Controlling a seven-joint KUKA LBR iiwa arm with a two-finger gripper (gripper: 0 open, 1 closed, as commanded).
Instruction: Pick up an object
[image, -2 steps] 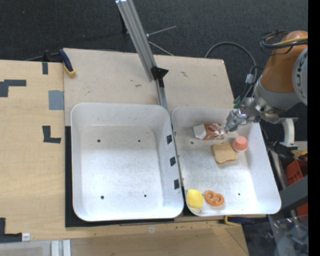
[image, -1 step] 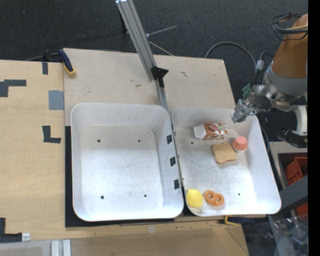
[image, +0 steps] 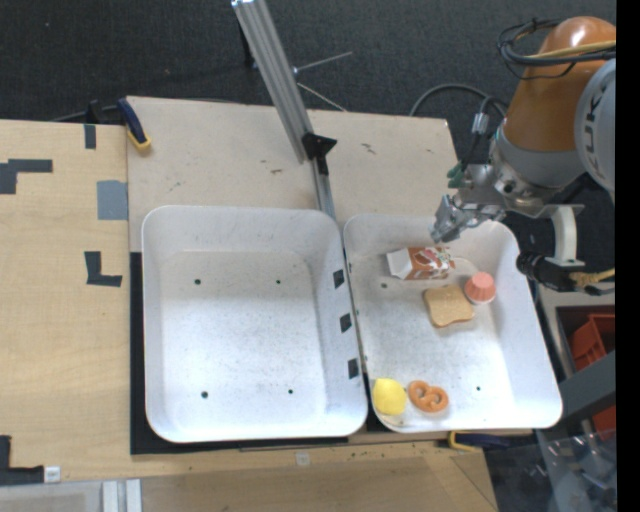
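pincer (image: 443, 229) upper right of frame, above packet (image: 421, 263) | grip state: cannot tell | risk: flat packet slides, pincer skids off toward toast (image: 448, 306)

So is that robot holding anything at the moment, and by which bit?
Nothing. The gripper hangs above the white-and-red packet in the right bin, with nothing between its fingers.

Even, bright overhead light; soft shadows, slightly grainy pic.
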